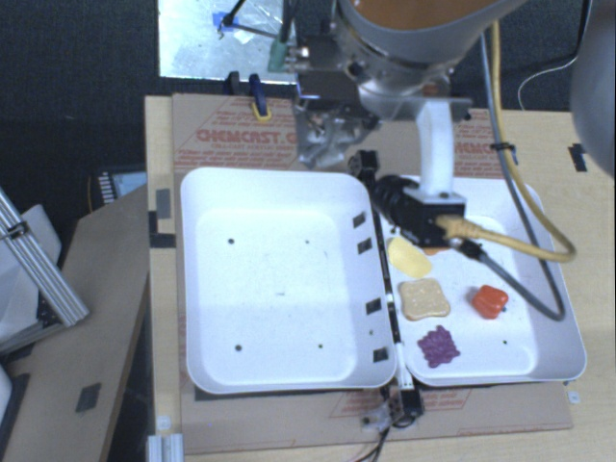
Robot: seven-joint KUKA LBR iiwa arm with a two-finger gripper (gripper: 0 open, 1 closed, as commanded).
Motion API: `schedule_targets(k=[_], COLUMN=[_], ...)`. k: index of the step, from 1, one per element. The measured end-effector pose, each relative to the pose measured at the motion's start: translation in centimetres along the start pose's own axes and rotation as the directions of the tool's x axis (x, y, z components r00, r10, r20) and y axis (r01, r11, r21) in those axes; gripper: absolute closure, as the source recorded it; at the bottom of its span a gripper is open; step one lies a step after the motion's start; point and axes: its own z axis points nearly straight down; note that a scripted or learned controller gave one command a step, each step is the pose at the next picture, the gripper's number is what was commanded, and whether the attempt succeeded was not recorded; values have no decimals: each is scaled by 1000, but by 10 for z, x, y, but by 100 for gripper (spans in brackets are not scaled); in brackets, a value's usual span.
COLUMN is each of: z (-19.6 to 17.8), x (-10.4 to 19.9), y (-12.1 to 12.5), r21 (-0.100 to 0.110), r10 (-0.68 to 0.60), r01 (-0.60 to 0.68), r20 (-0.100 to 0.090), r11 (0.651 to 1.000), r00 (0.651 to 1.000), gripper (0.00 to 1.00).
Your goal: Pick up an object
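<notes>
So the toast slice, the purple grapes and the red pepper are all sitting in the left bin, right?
Not quite. The camera view shows the toast slice, the purple grapes and the red pepper all sitting in the right bin, not the left bin.

- The two bins, left (279, 287) and right (539, 345), look like smooth white plastic, a bit shiny.
- The tabletop (115, 287) looks like pale, matt wood.
- The sheet (231, 138) under the bins looks like brown cardboard with red print.
- The toast (423, 299) looks rough and dull.
- The red pepper (489, 301) looks smooth and shiny.
- The grapes (438, 346) look bumpy.
</notes>
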Motion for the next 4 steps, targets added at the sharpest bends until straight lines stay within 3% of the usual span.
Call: schedule_targets(k=[4], z=[-45], x=[1], y=[1], r21=[-6], r10=[-5], r01=[5], r20=[-7], r11=[1000], r00=[1000], gripper=[100])
